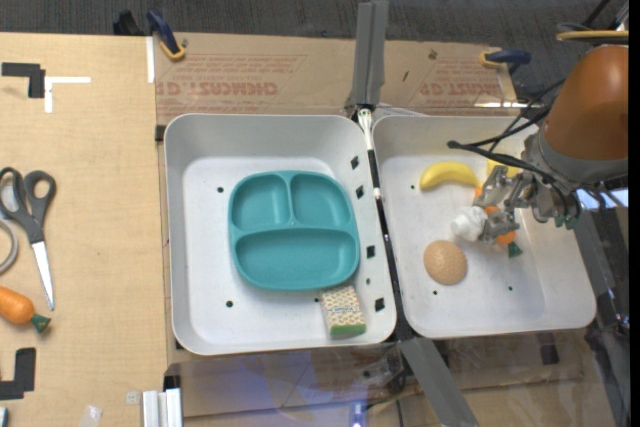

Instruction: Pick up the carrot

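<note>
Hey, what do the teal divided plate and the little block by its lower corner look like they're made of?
The teal plate looks like moulded plastic or silicone: one even colour, rounded rims, soft matte sheen. The block looks like a sponge: a pale speckled face over a green layer, probably foam with a scrub pad, though it is too small to be sure.

Left bin (190, 245) holds a divided plate (294, 230), with a sponge (344, 312) just before it. Right bin (560, 300) holds a banana (447, 176) behind an egg-shaped item (445, 262). Scissors (30, 225) lie on the table (80, 145) at far left.
</note>
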### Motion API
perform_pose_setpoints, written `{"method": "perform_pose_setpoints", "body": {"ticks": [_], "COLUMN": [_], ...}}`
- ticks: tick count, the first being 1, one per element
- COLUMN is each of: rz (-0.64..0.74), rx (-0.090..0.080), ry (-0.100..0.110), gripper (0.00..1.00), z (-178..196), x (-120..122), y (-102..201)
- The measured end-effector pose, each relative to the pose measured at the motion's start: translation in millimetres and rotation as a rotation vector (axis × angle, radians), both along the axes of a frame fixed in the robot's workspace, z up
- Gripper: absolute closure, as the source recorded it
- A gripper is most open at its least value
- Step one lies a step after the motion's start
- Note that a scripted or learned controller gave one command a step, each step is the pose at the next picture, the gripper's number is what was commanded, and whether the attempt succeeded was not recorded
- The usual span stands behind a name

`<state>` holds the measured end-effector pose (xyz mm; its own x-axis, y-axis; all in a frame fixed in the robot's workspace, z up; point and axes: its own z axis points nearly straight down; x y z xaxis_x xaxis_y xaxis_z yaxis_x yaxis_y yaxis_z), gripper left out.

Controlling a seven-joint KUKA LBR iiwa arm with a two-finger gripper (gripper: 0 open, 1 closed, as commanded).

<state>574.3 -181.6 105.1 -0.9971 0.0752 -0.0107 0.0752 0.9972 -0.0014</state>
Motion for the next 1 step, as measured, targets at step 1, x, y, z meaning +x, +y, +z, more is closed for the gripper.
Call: {"method": "perform_pose_setpoints", "body": {"ticks": [1], "rz": [-0.26], "rx": [0.003], "ry": [0.006], "gripper": [1.0], "z": [93.1], "x": [4.0], "y": [39.7]}}
